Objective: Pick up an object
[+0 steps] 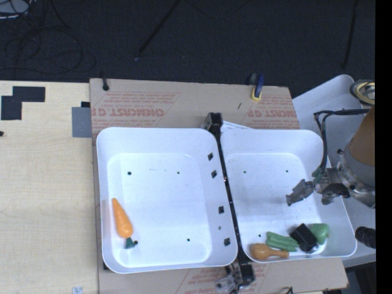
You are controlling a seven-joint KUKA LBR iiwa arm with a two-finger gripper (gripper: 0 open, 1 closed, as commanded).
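Two white bins (156, 141) sit side by side. Left of the claw (300, 193), far off, lies the carrot (122, 219); just below it sit green (282, 242), black (304, 237) and tan (268, 252) items. Claw state: cannot tell; nothing visibly held. Descend vertically, centred on one item.

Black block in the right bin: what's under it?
The black block lies on top of green pieces: a bean pod pokes out on its left, a rounder green piece on its right. How far they extend beneath is covered.

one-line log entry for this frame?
gripper: over right bin, nothing held | carrot: left bin | black block, green pieces: right bin front
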